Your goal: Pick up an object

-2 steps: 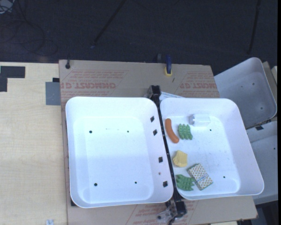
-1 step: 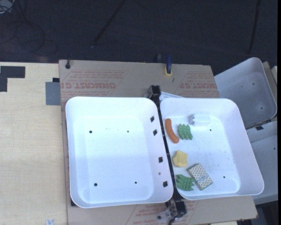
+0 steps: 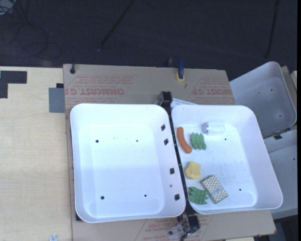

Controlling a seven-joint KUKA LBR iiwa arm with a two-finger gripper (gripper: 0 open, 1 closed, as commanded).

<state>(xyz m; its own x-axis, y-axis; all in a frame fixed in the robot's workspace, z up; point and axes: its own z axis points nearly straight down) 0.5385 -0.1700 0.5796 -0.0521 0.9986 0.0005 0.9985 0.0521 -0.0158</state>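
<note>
Two white bins abut on the counter. The left bin offers a drop zone; the right bin gathers candidates: patterned box, orange sausage, green pieces, yellow lump, and a pale, possibly transparent item.

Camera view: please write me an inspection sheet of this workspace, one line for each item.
Surface: cardboard sheet on a pale wooden bench, bearing a left bin and a right bin.
Job's things: all in the right bin: orange sausage-shaped piece, two green pieces, yellow piece, patterned box, clear item.
Clutter: blue-and-yellow clamp at the cardboard's far edge.
Gripper: nothing seen.
Cables: loose wires on the dark floor, far left.
Surroundings: grey panels on the right.
</note>
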